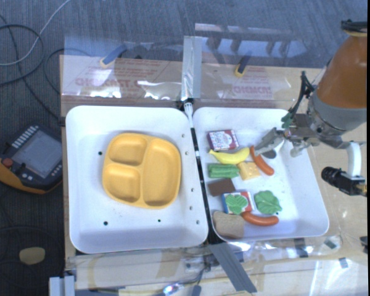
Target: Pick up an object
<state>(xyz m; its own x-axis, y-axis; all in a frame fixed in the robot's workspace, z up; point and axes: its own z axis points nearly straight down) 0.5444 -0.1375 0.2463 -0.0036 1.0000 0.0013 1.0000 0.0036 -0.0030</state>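
Over the right bin (308, 184) we see our gripper (282, 142), fingers spread wide, holding nothing, toy food (240, 177) below.

Tabletop (129, 82) with two shallow white bins side by side.

The brown tabletop shows bare toward 12 o'clock, partly under clear plastic sheeting (142, 73). The left bin (80, 184) sits toward 9 o'clock, the right bin (305, 193) toward 3 o'clock, their inner rims touching along the centre. Two small yellow-tipped clips lie near 12 o'clock, one at 11 (111, 56), one at 1 (241, 68).
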